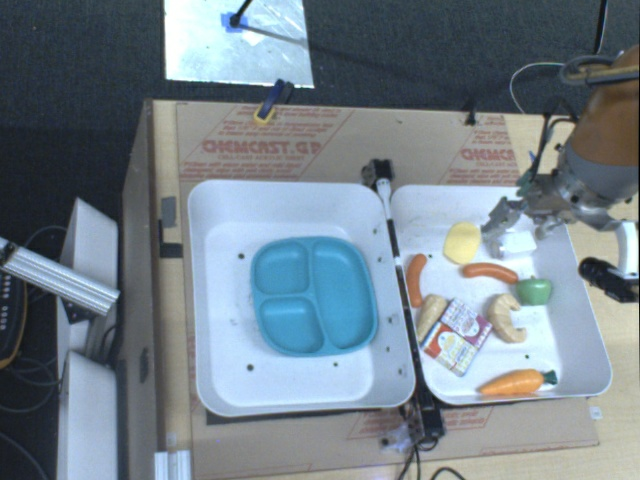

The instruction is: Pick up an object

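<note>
My gripper [521, 226] hangs over the back of the right bin [590, 343], open, with only white bin floor between its fingers [497, 218]. Just left of it lies a yellow lemon [462, 242]. In front of it are an orange sausage [488, 272] and a green pepper [535, 290]. Further forward lie a beige croissant-like piece [507, 318], a small printed box [458, 336], a bread stick [431, 315], a red-orange chili [415, 280] and a carrot [515, 381].
The left bin [215, 268] holds a blue divided plate [312, 295]. A black clamp [379, 174] sits where the bins meet at the back. The arm's grey wrist with its orange band [605, 138] enters from the right, and a black part [608, 278] juts over the right bin's edge.
</note>
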Controlling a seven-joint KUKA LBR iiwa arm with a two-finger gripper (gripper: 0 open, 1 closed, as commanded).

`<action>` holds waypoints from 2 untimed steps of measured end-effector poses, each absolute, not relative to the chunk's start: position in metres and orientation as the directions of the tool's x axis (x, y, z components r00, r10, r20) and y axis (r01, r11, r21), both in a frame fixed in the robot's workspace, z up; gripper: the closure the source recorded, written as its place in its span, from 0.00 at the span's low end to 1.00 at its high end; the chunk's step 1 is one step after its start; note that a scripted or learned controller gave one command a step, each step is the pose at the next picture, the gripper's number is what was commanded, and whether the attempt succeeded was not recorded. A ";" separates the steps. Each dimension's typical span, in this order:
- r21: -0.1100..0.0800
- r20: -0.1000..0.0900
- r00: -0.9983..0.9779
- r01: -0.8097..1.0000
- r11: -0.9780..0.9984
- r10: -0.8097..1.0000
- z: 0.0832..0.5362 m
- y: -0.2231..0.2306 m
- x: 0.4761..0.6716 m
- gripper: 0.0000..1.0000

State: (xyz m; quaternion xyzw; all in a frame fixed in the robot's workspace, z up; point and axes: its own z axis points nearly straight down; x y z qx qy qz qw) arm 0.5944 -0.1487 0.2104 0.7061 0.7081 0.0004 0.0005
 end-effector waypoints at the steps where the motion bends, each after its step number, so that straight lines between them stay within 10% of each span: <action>1: -0.001 0.001 -0.004 1.000 0.004 1.000 0.127 -0.121 0.630 0.00; 2: 0.003 -0.001 -0.005 1.000 0.005 1.000 0.127 -0.142 0.669 0.00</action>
